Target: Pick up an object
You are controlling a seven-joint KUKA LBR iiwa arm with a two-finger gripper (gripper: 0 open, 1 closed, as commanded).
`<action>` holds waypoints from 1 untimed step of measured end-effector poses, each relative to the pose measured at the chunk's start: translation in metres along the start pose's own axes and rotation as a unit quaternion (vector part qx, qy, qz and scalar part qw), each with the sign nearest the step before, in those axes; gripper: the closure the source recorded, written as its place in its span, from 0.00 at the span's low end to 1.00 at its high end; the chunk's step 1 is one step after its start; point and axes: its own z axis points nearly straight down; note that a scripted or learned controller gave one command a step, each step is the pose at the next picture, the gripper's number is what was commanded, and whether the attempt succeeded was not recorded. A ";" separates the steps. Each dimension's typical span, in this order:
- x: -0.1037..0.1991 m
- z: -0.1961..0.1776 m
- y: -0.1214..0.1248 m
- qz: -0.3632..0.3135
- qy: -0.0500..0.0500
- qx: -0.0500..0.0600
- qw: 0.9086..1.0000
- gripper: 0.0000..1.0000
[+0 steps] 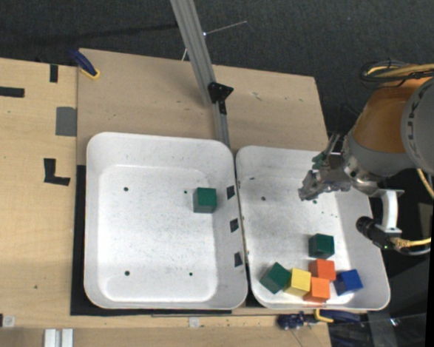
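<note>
Two white bins sit side by side on the tabletop. Left bin holds one green cube; right bin holds six blocks clustered near its front. Jaws hover over the right bin, their state impossible to tell.

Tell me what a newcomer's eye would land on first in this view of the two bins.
First the cluster of coloured blocks packed in the near corner of the right bin: two green, yellow, two orange and blue. Next the lone green block in the left bin, toward its right side. Then the grey arm with its orange band, its hand over the right bin's upper part, apart from the cluster.
</note>
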 end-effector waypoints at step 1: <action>0.000 -0.051 0.002 0.000 0.000 -0.001 1.000 1.00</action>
